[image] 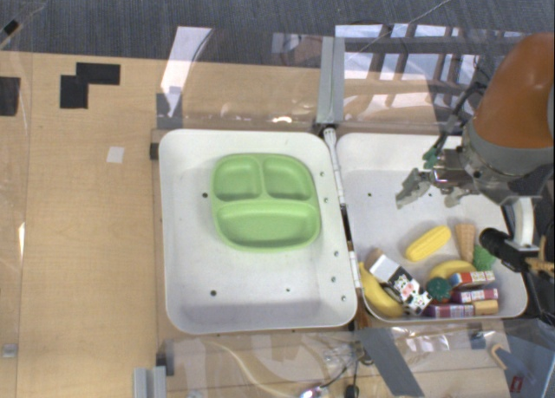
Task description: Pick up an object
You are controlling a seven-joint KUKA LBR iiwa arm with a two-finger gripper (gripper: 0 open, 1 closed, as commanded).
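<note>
My gripper (432, 194) hangs over the upper middle of the right bin (373, 162), open, with nothing between its fingers. Below it in the bin's lower part lie toy foods: a yellow corn cob (428, 243), an ice-cream cone (468, 238), and a banana (379, 292) at the lower left corner. A second banana (454, 270), a black-and-white die (403, 285), small green pieces (483, 257) and red boxes (473, 307) are piled beside them. The gripper is above the corn cob and apart from all of them.
A green divided plate (264, 201) sits in the left bin (186, 292). The grey arm with its orange band (520, 97) fills the upper right. A metal divider (334, 175) runs between the bins.
</note>
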